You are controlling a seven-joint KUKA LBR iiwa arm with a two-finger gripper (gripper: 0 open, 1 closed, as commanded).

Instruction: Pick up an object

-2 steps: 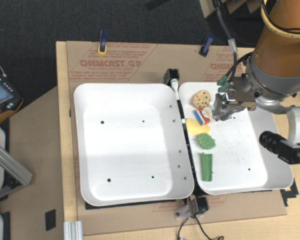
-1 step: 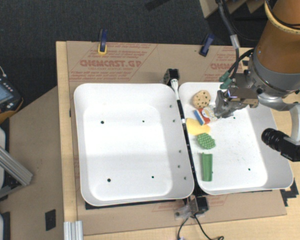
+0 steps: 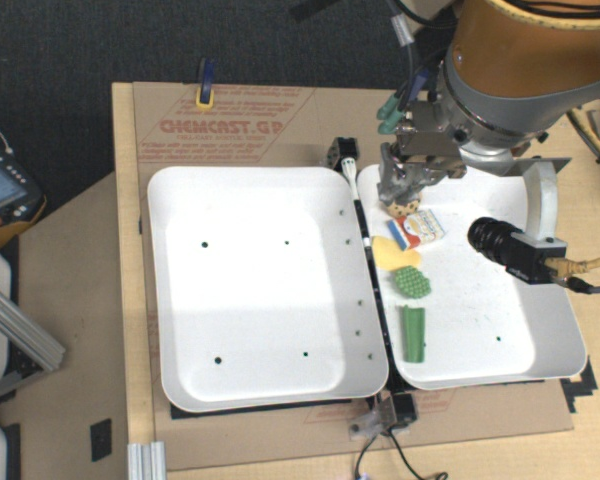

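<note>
My gripper hangs over the far left part of the right bin, its tips just above a small tan object that peeks out below them. Close by lie a white card with red and blue print, a yellow piece, a green bumpy ball and a green bar, in a row down the bin's left side. Nothing visibly sits between the gripper's tips.
The left bin sits beside the right one, with a black divider rail between them. A black cylindrical fitting on a white bracket juts over the right bin. A blue clamp grips the cardboard's far edge.
</note>
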